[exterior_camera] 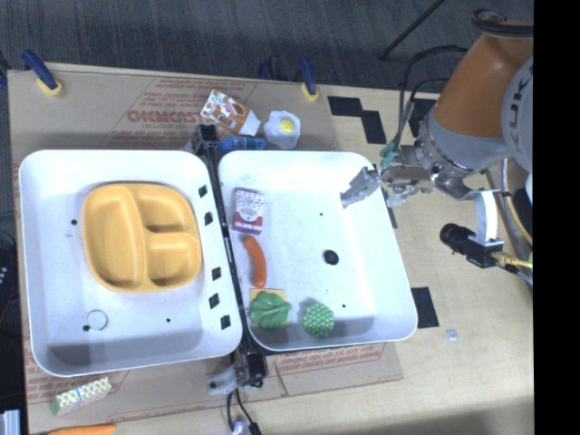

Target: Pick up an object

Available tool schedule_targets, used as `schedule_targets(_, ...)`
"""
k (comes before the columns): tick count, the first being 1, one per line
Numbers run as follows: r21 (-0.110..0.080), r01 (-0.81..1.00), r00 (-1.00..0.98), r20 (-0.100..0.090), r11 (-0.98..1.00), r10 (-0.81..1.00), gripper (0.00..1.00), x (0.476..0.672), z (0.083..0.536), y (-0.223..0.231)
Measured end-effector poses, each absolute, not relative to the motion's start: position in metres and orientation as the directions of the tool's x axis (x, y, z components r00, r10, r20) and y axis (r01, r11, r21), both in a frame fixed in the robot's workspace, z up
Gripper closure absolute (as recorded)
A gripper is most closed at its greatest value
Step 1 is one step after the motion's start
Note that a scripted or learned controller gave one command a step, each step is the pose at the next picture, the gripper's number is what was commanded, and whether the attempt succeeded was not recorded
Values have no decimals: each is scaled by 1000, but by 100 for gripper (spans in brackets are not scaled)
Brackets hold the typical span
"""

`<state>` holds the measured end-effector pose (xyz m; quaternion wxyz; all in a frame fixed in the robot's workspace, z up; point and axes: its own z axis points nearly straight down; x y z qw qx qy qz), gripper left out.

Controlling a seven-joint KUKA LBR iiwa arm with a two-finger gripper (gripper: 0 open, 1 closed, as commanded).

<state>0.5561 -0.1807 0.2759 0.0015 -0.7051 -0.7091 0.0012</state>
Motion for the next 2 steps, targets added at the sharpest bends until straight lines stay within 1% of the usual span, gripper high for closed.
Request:
schedule_targets(1, -4, 999, -33, 1, 33, 999, 0, 549, 91, -122)
schedule_targets(2, -4, 993, 115, 0, -115, 993, 0, 532, 91, -96)
